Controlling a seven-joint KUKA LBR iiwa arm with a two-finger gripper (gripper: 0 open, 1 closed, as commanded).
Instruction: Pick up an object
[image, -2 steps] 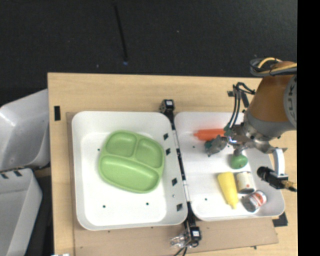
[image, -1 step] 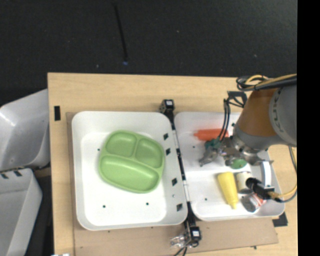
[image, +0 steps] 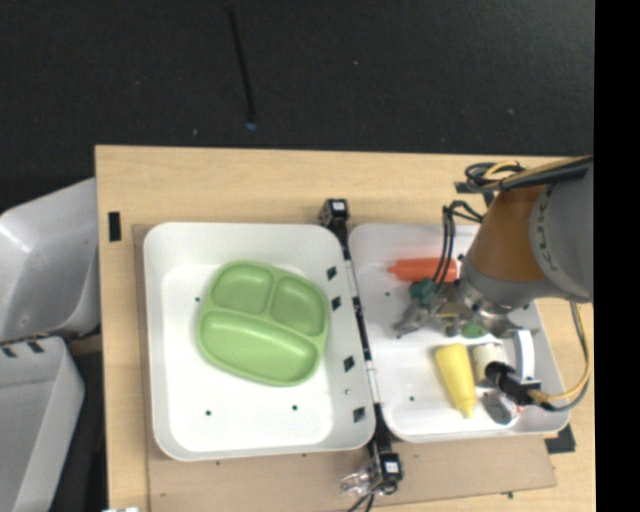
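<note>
1. Pincer. The pincer (image: 436, 316) is positioned low inside the right bin (image: 400, 420), in its middle. The view does not resolve whether it is apart or together, and nothing can be confirmed as clamped in it.

2. Candidate objects. All three lie in the right bin.
- A small dark green object (image: 424, 292) sits just on the far-left side of the pincer, touching it or very nearly so. Contact cannot be established.
- An elongated orange object (image: 418, 268) lies just beyond the green one, toward the far wall.
- A yellow object (image: 456, 378) lies on the near side of the pincer, resting on the bin floor.

3. Task status. No object is seen raised off the bin floor. Judged from this, the pick is not yet complete. The arm (image: 520, 245) appears to be at the grasp stage, most likely addressing the dark green object. Closing on it securely and lifting remain to be done.

4. Surroundings. The left bin (image: 180, 400) holds a green divided plate (image: 265, 322), well apart from the pincer. Both bins stand side by side on the tabletop (image: 250, 185).

5. Limits of the view.
- The arm covers the right part of the right bin, and anything beneath it is hidden.
- The dark green object is too small and blurred to identify.
- The right end of the orange object is covered by the arm.
</note>
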